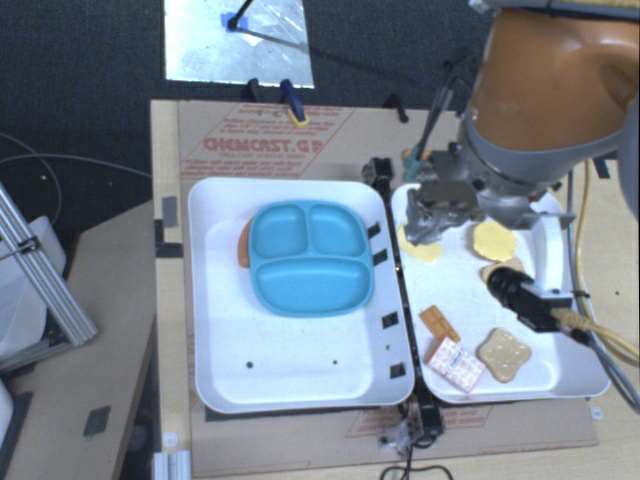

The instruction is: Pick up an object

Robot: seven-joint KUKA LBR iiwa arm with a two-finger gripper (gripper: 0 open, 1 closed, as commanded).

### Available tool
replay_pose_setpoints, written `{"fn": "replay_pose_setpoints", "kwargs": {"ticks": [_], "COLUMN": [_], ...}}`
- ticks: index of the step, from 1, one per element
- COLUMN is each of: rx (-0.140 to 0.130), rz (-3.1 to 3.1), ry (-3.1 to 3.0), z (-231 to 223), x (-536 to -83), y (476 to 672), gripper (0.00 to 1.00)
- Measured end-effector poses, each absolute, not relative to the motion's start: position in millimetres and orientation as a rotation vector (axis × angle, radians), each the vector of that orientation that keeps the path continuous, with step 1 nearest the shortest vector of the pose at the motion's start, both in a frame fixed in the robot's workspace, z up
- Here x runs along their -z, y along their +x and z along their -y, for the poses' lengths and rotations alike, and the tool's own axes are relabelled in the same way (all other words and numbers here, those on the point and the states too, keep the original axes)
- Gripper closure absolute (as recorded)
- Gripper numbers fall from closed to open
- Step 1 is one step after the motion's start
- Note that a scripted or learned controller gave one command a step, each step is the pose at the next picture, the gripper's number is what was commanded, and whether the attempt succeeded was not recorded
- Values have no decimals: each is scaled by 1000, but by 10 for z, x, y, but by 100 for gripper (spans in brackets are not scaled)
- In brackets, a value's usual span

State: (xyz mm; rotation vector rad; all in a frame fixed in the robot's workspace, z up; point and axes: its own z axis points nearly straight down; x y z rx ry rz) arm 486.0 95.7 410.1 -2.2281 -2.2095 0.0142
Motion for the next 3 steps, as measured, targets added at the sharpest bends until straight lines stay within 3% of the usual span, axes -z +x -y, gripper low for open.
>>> {"fn": "replay_pose_setpoints", "kwargs": {"ticks": [1, 2, 3], "rx": [7, 11, -9], "rz": [2231, 2237, 2227], "ry": [-2216, -2213, -2210], "z": [-1008, -1008, -1542], "x": [-4276, -4385, -3284], "y": [4874, 4882, 4857], "gripper": [100, 100, 100]}}
